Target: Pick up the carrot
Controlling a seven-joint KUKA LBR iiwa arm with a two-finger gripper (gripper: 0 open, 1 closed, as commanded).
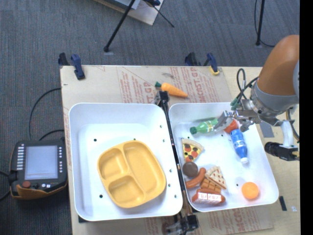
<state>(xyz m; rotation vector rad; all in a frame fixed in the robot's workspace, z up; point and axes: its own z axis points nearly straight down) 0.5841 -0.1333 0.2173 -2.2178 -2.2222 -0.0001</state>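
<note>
The carrot [174,88], orange with a green top, lies on the bare bench board just behind the two bins, near the gap between them. My gripper [234,121] hangs low over the right bin [271,173], well to the right of the carrot and nearer the front. Its fingers stand apart, over the right end of a green bottle [204,127] and the top of a blue bottle [239,145]. A small orange-red piece [231,127] sits between them at the blue bottle's upper end. Nothing is lifted.
The right bin also holds a pizza slice [191,150], a brown round piece [190,169], a sausage, a waffle [213,179] and an orange ball [250,190]. In the left bin [85,131] lies a yellow divided plate [131,173]. Blue clamps [77,65] grip the board's back edge.
</note>
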